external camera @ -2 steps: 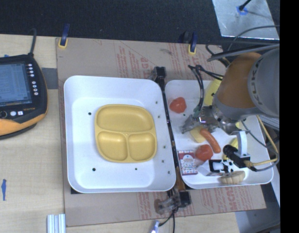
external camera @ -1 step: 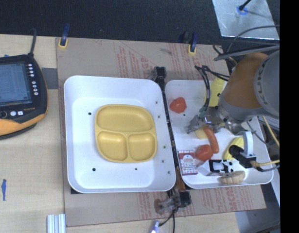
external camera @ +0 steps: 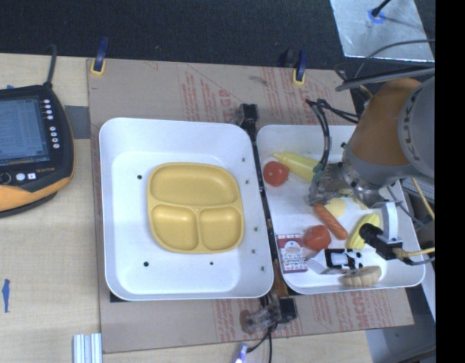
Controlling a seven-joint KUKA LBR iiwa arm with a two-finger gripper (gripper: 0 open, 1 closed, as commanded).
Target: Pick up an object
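While the arm (external camera: pixel 395 131) leans in from the right, its grey body and orange band cover the upper right part of the right bin.

Gripper (external camera: pixel 323 190): low over the right bin, near its middle — a dark cluster of metal; whether the claw is released or clenched cannot be told from this slanted view, and nothing is seen between its tips.

Right bin (external camera: pixel 292 136): white and shallow, holding a scatter of toy food and small items.

Corn cob (external camera: pixel 296 161): yellow, lying at the upper left of the right bin, just left of the gripper.

Upper tomato (external camera: pixel 275 174): red and round, touching or just beside the corn cob's lower left end.

Carrot (external camera: pixel 331 221): orange, slanted, just below the gripper.

Lower tomato (external camera: pixel 317 237): red, beside the carrot's lower end.

Banana (external camera: pixel 364 229): yellow, right of the carrot, partly under a black-and-white part of the arm's fittings.

Small card (external camera: pixel 292 254): red and white, in the lower left corner of the right bin.

Bread-like piece (external camera: pixel 361 277): tan, at the bin's lower edge.

Left bin (external camera: pixel 126 203): white, with a yellow divided plate (external camera: pixel 195 206) lying flat in its middle — three compartments.

Tablet (external camera: pixel 24 146): dark screen in an orange-trimmed case, on the bench well left of the bins.
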